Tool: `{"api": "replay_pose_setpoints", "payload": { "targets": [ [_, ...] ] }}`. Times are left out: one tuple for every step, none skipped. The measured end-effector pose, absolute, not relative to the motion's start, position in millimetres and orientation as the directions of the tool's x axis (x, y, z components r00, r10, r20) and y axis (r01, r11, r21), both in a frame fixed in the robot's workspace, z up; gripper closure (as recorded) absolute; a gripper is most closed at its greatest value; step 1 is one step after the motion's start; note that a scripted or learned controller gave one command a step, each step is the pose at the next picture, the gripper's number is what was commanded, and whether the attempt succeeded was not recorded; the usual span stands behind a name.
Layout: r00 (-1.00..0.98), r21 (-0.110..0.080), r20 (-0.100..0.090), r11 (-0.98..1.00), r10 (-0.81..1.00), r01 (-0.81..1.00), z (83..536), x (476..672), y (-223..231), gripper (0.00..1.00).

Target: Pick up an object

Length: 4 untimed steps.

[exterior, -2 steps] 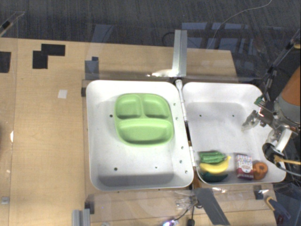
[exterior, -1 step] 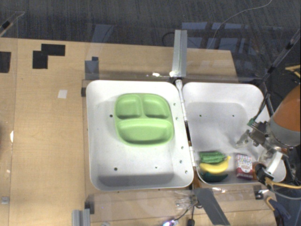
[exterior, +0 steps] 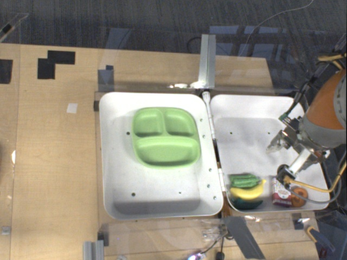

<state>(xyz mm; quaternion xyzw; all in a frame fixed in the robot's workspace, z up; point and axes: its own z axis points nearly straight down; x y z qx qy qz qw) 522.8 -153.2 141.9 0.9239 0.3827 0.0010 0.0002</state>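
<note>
The gripper (exterior: 282, 145) hangs over the right bin (exterior: 244, 118), near its right wall. I cannot tell how wide it is, and I see nothing caught in it. It looks bare.

The things it could pick are all just below it, toward the near wall of that bin. A yellow banana (exterior: 248, 191) lies down and to the left of the gripper. A green thing (exterior: 244, 180) sits right on top of the banana, touching it. A small purple and white packet (exterior: 282, 195) lies almost straight below the gripper, and a little orange ring (exterior: 299, 195) sits just beside the packet. I cannot make out what the packet is.

So I think the job has hardly started. Nothing has been lifted. The gripper must go down, close on one thing and bring it up.

The arm (exterior: 328, 110) comes in from the right. Its big orange and grey part sits over the bin's right edge, and the wrist tips down and to the left.

Far to the left of the gripper is the left bin (exterior: 116, 161), with a green tray (exterior: 165, 135) in it. The tray has three parts. Both bins rest on a wooden desk (exterior: 49, 145).
</note>
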Motion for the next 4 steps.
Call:
{"api": "replay_pose_setpoints", "payload": {
  "targets": [
    [0.728, 0.003, 0.001, -0.728, 0.685, 0.685, 247, 487.8, -195, 0.0],
    [0.942, 0.0, 0.0, -0.942, 0.337, 0.337, 216, 514.3, -191, 0.0],
    [0.973, 0.001, 0.0, -0.973, 0.231, 0.231, 175, 549.1, -205, 0.0],
    [0.975, 0.003, 0.006, -0.975, 0.224, 0.224, 88, 593.3, -205, 0.0]
  ]
}}
